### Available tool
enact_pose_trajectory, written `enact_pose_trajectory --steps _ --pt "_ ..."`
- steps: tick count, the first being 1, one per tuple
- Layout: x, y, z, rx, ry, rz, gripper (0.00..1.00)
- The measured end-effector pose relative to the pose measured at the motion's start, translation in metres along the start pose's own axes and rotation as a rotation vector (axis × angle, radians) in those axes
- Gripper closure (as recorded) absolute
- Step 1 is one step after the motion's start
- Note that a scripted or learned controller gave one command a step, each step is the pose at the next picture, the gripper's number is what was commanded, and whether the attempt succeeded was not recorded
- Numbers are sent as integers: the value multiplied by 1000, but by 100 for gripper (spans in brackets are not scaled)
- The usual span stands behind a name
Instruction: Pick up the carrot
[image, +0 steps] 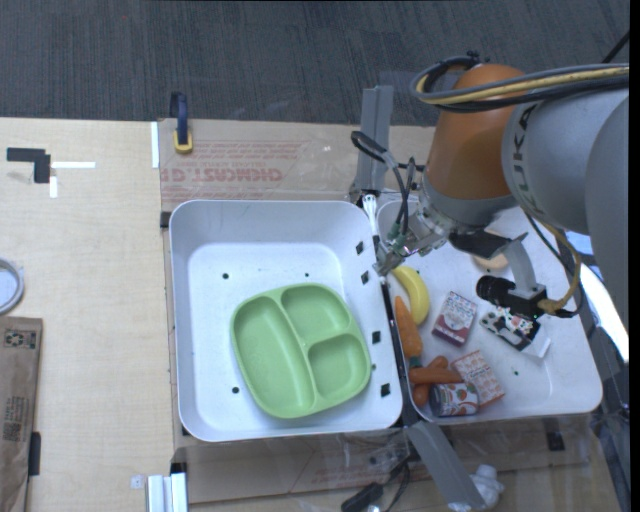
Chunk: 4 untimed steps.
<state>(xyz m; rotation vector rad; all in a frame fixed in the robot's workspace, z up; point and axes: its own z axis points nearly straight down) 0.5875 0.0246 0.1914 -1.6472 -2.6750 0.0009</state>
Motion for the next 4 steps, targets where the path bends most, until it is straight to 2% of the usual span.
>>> enact_pose_trajectory --steps 1,2,3,4 --pt "-76 30 -48 -2 -4 -268 100" --pt "-110 -8 -126 -3 -5 -611 100" --pt "-131 -48 -154 -3 -5 -529 100" --pt "-189 -60 -148 -2 -4 -574 100"
